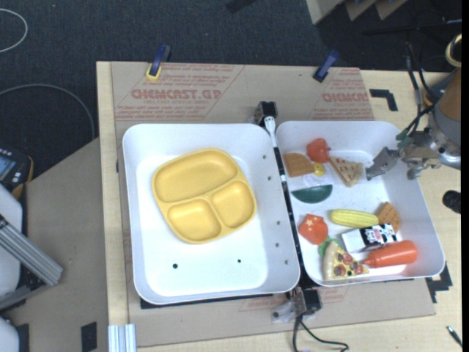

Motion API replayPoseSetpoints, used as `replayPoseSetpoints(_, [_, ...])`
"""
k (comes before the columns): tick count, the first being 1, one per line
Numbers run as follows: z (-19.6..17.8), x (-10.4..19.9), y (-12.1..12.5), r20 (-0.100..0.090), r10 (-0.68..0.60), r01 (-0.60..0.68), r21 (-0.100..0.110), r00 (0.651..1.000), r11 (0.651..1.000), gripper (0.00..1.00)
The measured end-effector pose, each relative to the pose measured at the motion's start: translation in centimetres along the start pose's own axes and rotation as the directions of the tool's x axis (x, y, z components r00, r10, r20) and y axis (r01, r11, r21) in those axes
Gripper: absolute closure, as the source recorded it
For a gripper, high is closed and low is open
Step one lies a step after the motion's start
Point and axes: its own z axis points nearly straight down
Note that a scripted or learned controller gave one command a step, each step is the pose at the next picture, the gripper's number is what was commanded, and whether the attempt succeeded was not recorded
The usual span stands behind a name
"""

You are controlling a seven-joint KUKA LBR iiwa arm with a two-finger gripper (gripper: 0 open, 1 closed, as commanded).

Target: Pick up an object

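The things to be picked lie in the right bin point(429, 218), a shallow white tray just beside the left bin point(139, 196). Taking the right bin as the landmark: near its far edge sit a red tomato-like piece point(318, 150), a brown bread-like piece point(298, 165) and a tan wedge point(347, 170). Toward its middle lies a dark green crescent point(312, 192), with a red pepper-like piece point(314, 229) nearer its left wall. A yellow corn cob point(354, 217) lies across its middle, a small brown waffle-like piece point(388, 215) just beside the cob's right end. Toward its near edge are a pizza slice point(341, 261), a black-and-white carton point(370, 237) and an orange-red bottle point(390, 254), crowded close together.

The tool point(387, 161) hangs over the far right part of that bin, near the tan wedge but apart from it. Nothing shows between its fingers; whether they stand spread or closed I cannot tell at this slant.

The left bin holds a yellow divided plate point(203, 194) with three compartments.

Beyond both bins, the worktop point(110, 160) bears a brown sheet printed in red with "CHEMCAST", repeated on the right but harder to read. A yellow clamp point(156, 64) and a blue clamp point(325, 67) hold its far edge.
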Motion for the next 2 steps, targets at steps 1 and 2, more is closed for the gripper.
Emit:
replayPoseSetpoints(1, [-0.8, 0.0, 0.3, 0.003, -0.004, 0.004, -0.014, 1.000, 1.000, 0.00])
replayPoseSetpoints(2, [3.6, -0.3, 0.4, 0.001, -0.003, 0.003, -0.008, 1.000, 1.000, 0.00])
